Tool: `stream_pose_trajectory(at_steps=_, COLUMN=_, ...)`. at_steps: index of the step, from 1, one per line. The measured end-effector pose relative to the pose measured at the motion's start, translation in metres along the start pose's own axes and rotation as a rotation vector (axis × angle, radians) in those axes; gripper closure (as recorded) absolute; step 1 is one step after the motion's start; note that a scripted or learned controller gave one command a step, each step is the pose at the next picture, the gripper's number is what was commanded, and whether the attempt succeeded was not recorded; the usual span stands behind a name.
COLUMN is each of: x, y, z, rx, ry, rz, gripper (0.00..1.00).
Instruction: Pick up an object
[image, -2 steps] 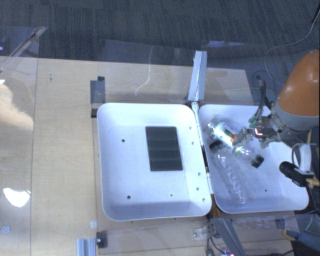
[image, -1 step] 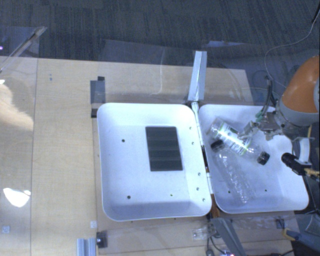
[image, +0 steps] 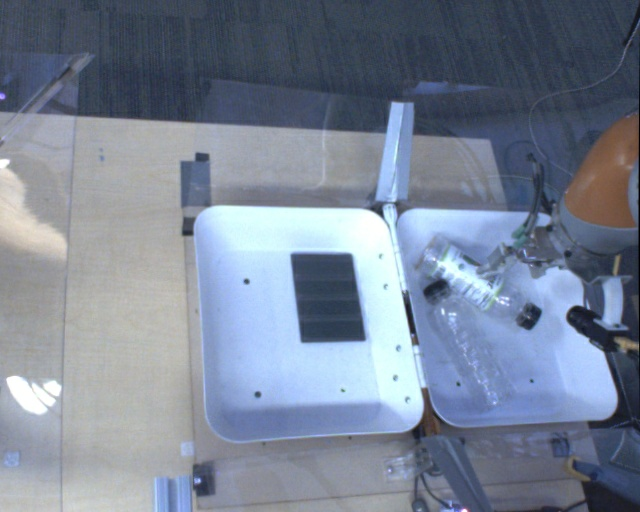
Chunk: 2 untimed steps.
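Camera view: pincer (image: 512, 252), grip state unclear, reaches toward clear bottle (image: 462, 276) in right bin (image: 560, 400); next, close on it.

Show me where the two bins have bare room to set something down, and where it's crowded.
Left bin: bare floor all around the dark ribbed block at its centre, widest along the left wall and front edge. Right bin: crowded. Clear plastic bottles run from the divider to the middle, with the claw above the back; only the front right corner is bare.

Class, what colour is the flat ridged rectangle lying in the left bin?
Dark grey, almost black; the flat ridged rectangle shows best in the camera view, against the white left bin.
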<state>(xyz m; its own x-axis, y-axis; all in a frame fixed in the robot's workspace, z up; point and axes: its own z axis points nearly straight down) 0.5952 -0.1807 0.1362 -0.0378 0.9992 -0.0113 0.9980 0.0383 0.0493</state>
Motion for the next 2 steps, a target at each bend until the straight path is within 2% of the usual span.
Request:
stream_pose_trajectory(at_steps=1, x=-0.018, y=0.037, z=-0.081, rx=0.042, ry=0.006, rz=0.126, gripper=0.0)
stream_pose_trajectory(at_steps=2, x=0.005, y=0.017, z=-0.005, rx=0.012, ry=0.001, rz=-0.05, gripper=0.0)
